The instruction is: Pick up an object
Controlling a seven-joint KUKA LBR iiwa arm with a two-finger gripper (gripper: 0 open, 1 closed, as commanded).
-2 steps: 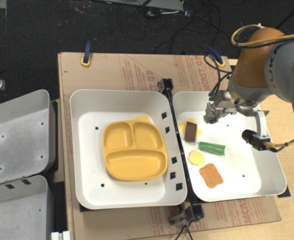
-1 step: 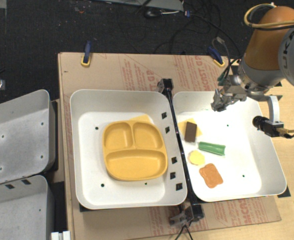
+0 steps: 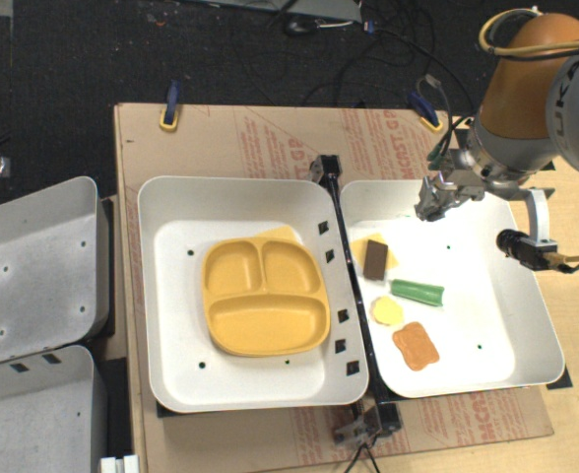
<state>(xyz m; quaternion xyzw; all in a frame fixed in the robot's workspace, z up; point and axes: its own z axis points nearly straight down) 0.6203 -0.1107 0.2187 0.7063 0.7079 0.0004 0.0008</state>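
Observation:
The right bin (image 3: pixel 506 333) holds a brown block (image 3: pixel 375 259) resting on a yellow piece (image 3: pixel 387 255), a green stick (image 3: pixel 417 291), a round yellow piece (image 3: pixel 387 311) and an orange slab (image 3: pixel 415 346). My gripper (image 3: pixel 433 205) hangs over the bin's far part, up and to the right of the brown block, with nothing seen between its fingers. Whether the fingers are apart is not clear from this angle. The left bin (image 3: pixel 171 363) carries a yellow compartment tray (image 3: pixel 266 297).
The grey arm with its orange band (image 3: pixel 531 77) comes in from the upper right. A black divider strip (image 3: pixel 344 264) runs between the two bins. Blue and yellow clamps (image 3: pixel 170 106) sit at the board's far edge. White panels (image 3: pixel 33 264) lie at the left.

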